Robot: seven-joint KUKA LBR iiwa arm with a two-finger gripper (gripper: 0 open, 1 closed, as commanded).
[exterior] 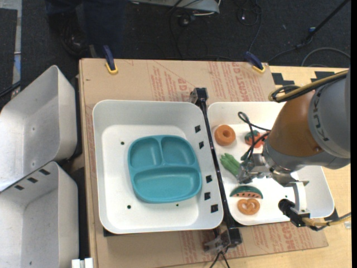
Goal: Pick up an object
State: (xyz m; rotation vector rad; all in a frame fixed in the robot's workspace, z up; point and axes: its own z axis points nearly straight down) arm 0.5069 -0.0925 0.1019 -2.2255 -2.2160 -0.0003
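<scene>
In the right bin (323,197), nearest the camera, lie a small pretzel-like toy (249,206) and, touching it just beyond, a watermelon slice (247,192). Both look like light, stiff, smooth plastic, best pinched across their narrow width. The gripper (249,169) hovers low just beyond them, beside a green vegetable toy (229,163); whether it is released or clenched cannot be told, and nothing is seen held. Farther back sits an orange doughnut (225,134), graspable across its ring. The left bin (109,149) holds a teal divided plate (164,168). The cardboard (167,77) under the bins carries red print, mirrored and unreadable.
</scene>
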